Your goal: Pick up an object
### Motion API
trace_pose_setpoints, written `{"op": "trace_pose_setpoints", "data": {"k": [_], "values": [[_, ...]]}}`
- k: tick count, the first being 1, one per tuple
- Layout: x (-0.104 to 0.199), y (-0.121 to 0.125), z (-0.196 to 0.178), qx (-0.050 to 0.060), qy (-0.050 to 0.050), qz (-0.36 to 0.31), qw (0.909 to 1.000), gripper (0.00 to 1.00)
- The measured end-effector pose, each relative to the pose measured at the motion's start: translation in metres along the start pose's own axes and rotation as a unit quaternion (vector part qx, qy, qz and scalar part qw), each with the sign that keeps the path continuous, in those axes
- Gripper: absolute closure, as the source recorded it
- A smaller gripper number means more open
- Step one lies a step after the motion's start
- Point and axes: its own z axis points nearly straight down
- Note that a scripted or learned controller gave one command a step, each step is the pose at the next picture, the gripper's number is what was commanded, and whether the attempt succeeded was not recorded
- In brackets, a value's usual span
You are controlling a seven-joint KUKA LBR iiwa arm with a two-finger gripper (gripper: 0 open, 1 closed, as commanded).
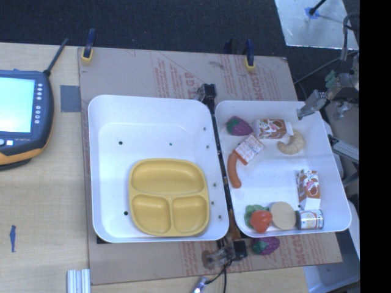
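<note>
Gripper at right bin's far corner, croissant just beside

Grey metal tool, angular; pale arm parts behind, blurred.

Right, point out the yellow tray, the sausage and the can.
yellow tray [169, 179], camera view, on its large upper compartment.
sausage [234, 171], camera view, on the middle of its length.
can [310, 220], camera view, on its labelled side.
</note>
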Motion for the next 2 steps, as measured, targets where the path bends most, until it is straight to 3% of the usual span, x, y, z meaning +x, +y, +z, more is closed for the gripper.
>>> {"op": "trace_pose_setpoints", "data": {"k": [1, 2], "values": [[0.075, 0.043, 0.099, 0.001, 0.000, -0.001, 1.0000, 0.00], [-0.011, 0.048, 0.162, -0.009, -0.002, 0.000, 1.0000, 0.00]]}}
